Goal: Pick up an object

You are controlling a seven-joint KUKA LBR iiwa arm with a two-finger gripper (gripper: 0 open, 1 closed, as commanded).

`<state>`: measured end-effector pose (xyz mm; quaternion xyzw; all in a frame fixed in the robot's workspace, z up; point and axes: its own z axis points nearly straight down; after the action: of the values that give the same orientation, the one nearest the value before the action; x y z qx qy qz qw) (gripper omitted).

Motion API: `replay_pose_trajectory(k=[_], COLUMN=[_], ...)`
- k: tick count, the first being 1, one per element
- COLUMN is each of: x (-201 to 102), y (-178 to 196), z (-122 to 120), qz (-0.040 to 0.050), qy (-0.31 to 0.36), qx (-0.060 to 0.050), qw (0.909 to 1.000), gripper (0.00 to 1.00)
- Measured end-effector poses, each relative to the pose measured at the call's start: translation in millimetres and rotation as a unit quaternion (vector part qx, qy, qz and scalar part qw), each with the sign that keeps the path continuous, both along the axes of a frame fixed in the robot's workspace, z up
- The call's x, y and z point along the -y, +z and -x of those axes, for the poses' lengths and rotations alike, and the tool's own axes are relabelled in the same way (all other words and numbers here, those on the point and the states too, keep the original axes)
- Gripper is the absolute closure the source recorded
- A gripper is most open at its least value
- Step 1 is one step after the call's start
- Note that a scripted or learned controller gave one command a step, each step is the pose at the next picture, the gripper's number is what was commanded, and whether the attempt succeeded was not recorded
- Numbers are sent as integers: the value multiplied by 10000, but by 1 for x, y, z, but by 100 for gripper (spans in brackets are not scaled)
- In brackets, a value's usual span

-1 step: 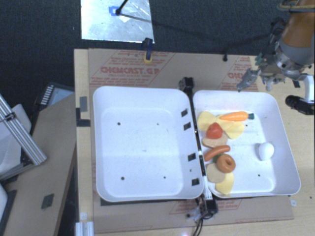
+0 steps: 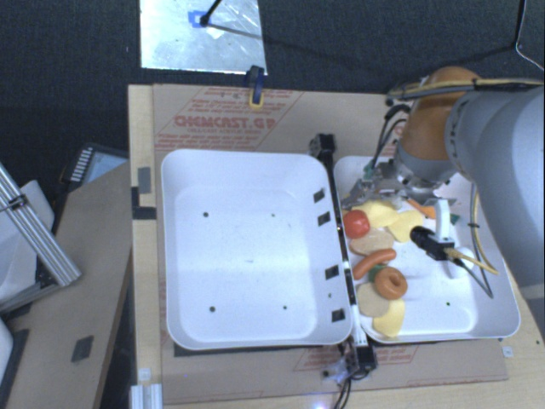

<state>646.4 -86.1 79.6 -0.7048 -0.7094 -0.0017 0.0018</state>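
Several toy foods lie along the left side of the right bin (image 2: 477,313): a red tomato (image 2: 356,223), yellow pieces (image 2: 397,220), a tan slice (image 2: 372,243), a red-orange sausage (image 2: 373,262), a brown ring donut (image 2: 391,282), a tan disc (image 2: 371,301) and a yellow wedge (image 2: 390,319). An orange piece (image 2: 421,207) is partly hidden under the wrist. My gripper (image 2: 372,192) hangs low over the bin's back left corner, just above the tomato and the yellow pieces. The wrist hides its tip.
The left bin (image 2: 247,245) stands beside the right one, with black clips (image 2: 332,271) on the shared rim. The grey arm (image 2: 498,169) covers the right bin's back right part. A foil sheet (image 2: 203,22) lies beyond the bench.
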Motion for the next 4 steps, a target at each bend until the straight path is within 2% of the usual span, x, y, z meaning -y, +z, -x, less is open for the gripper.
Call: replay_pose_trajectory(k=[1, 2, 3, 4], x=[11, -3, -33, -73], y=[5, 5, 125, 176], z=[98, 63, -13, -11], qz=[23, 25, 29, 16], qy=[-39, -6, 14, 12], qx=[-17, 19, 100, 44], qw=[10000, 10000, 9999, 10000], gripper=[0, 0, 0, 0])
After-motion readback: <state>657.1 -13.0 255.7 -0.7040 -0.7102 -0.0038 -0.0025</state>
